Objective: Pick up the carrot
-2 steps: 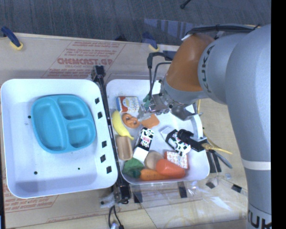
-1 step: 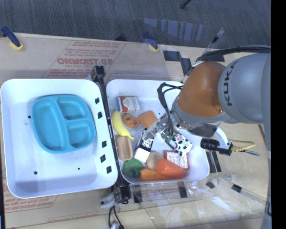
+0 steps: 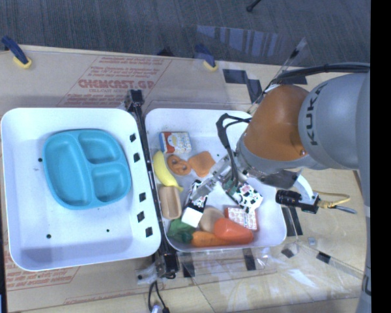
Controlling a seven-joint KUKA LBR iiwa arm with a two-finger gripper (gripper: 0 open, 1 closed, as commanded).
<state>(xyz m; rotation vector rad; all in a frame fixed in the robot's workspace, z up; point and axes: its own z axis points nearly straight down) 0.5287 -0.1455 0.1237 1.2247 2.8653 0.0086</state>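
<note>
The two shallow white plastic bins [image 3: 26,175] look smooth, with a soft sheen along their rims. In the left one, the sky-blue divided plastic tray [image 3: 85,168] has a glossy, moulded surface. The flat brown cardboard sheet [image 3: 85,77] under the bins is matt and papery, printed in red. The long orange plastic carrot [image 3: 208,240] looks smooth and dull, as does the curved yellow plastic banana [image 3: 163,169]. The small red-and-white printed carton [image 3: 176,141] has a paper finish. The arm's rounded orange band [image 3: 277,129] is smooth and satiny, and its curved grey casing [image 3: 335,119] shows a faint metallic gleam.
</note>
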